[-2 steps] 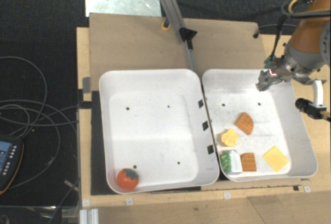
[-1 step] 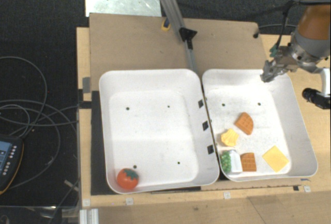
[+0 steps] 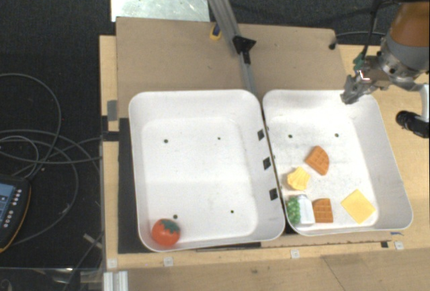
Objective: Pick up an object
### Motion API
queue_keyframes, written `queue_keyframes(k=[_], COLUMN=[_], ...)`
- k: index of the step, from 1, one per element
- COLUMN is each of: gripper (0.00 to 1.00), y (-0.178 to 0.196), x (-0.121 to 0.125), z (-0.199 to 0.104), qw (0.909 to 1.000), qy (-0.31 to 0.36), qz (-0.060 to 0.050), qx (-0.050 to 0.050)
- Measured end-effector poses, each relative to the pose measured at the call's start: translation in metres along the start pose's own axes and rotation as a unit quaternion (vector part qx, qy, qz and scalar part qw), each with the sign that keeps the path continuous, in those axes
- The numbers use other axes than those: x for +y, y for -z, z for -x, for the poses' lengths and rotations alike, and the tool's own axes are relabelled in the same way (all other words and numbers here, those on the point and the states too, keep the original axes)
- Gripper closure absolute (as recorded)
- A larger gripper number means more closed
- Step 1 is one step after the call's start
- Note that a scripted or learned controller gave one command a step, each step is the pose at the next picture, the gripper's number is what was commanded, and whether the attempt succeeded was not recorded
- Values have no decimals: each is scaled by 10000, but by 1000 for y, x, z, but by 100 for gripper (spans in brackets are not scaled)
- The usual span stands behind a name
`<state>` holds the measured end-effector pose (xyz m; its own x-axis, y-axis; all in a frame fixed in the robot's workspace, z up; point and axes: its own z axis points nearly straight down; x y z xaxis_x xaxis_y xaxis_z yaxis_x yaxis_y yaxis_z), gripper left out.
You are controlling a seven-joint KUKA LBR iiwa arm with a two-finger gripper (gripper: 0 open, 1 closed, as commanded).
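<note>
Gripper [image 3: 352, 95] over right bin's [image 3: 336, 108] far rim, grasp apparently empty

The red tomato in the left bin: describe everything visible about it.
The tomato is a small round toy, glossy orange-red like plastic, with a dark green stem cap on top. It sits alone in the near left corner of the left bin, against or very close to the bin's wall. It looks intact, and no other object touches it.

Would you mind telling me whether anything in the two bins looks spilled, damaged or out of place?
Nothing stands out. A tomato sits alone in the left bin; the other food pieces lie apart in the right bin.
</note>
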<state>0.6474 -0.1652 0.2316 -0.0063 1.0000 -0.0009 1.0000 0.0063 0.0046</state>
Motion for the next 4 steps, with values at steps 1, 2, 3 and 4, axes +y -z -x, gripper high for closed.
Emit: queue_keyframes(k=[1, 2, 3, 4], gripper=[100, 100, 100, 100], y=[-5, 4, -6, 4], x=[-6, -25, -42, -54], z=[-45, -100, -152, -200], qw=[10000, 10000, 10000, 10000], qy=[14, 21, 21, 22], qz=[-21, -21, -32, -18], qx=[12, 17, 16, 19])
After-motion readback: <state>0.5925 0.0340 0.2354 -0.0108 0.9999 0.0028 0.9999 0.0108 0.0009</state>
